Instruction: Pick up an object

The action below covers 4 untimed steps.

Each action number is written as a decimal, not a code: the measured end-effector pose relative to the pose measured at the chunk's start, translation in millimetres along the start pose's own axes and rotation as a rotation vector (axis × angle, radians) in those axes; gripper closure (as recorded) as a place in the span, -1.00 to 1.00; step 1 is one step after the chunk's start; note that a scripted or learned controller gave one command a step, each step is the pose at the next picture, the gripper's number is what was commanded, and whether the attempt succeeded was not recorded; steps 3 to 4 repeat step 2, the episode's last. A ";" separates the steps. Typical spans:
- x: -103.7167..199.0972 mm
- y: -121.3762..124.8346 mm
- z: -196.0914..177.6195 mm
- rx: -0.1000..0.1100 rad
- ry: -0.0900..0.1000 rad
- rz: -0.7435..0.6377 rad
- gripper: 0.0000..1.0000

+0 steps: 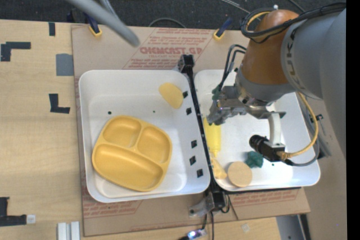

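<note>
The pincer (218, 115) hangs low over the left side of the right bin (304, 177), just above the upper end of a yellow banana-shaped object (214, 140) that lies along the bin's left wall; whether its jaws stand wide or narrow I cannot tell, since the wrist and cabling hide them from above, and nothing is visibly held. That yellow object is the likeliest thing to pick: it is long, slim and smooth-skinned, a toy fruit by the look of it, so I judge it light, fairly stiff and somewhat slippery. Taking it across its narrow width near the middle would suit it best, though the wall crowding one side leaves little room for a finger there. Further along the same bin lie a round tan disc (240, 173), flat and hard to get under, and a small dark green object (255, 160) just beside it, with a black-tipped fitting on the arm hanging near them. In the left bin (90, 93) a yellow divided plate (132, 152) rests toward the front, broad and shallow, awkward for two fingers except at the rim, and a small yellow rounded piece (171, 94) sits near the divider. Both bins rest on the worktop (34, 137).
</note>
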<state>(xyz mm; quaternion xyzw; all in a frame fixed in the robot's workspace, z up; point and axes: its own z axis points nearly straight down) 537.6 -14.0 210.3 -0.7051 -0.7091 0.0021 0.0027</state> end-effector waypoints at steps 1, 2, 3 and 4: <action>57.6 21.3 -5.0 -0.003 0.000 -0.002 1.00; 113.0 38.7 1.9 -0.002 -0.001 -0.001 1.00; 113.0 38.7 1.9 -0.002 -0.001 -0.001 1.00; 113.0 38.7 1.9 -0.002 -0.001 -0.001 1.00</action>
